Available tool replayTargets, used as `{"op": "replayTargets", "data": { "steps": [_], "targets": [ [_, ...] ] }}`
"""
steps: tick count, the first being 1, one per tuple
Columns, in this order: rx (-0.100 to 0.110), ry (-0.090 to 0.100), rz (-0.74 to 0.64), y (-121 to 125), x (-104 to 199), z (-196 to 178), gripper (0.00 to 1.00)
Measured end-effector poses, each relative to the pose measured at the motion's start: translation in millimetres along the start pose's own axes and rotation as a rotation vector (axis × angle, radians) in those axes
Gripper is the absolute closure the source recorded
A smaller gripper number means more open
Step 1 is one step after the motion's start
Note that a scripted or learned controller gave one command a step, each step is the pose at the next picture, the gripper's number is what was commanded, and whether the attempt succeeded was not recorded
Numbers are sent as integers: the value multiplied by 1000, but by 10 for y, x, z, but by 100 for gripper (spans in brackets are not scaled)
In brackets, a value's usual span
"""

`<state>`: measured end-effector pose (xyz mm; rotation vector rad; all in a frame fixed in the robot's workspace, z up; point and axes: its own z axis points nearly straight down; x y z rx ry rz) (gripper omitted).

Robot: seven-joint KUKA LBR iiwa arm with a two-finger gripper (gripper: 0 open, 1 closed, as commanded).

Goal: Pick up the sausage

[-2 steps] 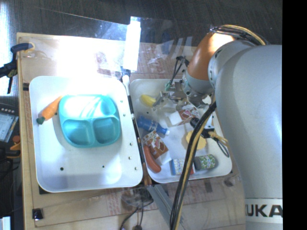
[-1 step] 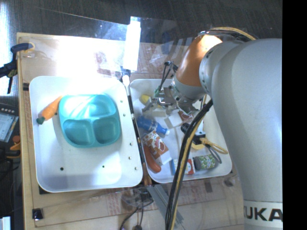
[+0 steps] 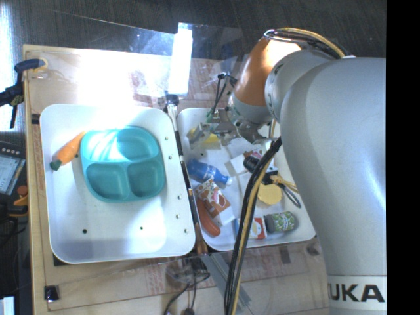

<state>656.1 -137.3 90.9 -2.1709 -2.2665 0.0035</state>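
Risk: the sausage point(image 3: 209, 223) lies at the near left edge of the right bin point(image 3: 296, 240), hard against the wall and touching a snack packet point(image 3: 211, 195); you may pinch the packet or strike the rim.

Gripper point(image 3: 209, 127): sits over the far end of the right bin, well apart from the sausage; whether it is wide or narrow you cannot tell.

Right bin: sausage, snack packet, blue bottle point(image 3: 203, 172), yellow disc point(image 3: 268, 193), green-labelled can point(image 3: 282, 222), other clutter.

Left bin point(image 3: 98, 235): teal divided tray point(image 3: 125, 163), carrot point(image 3: 65, 151) beside it.
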Motion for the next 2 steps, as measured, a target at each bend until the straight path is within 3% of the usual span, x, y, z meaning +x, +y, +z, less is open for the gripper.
{"op": "replayTargets", "data": {
  "steps": [1, 2],
  "targets": [
    [3, 1, -147, 1, 152, 9, 0],
    [5, 2, -126, 2, 195, 9, 0]
  ]
}}
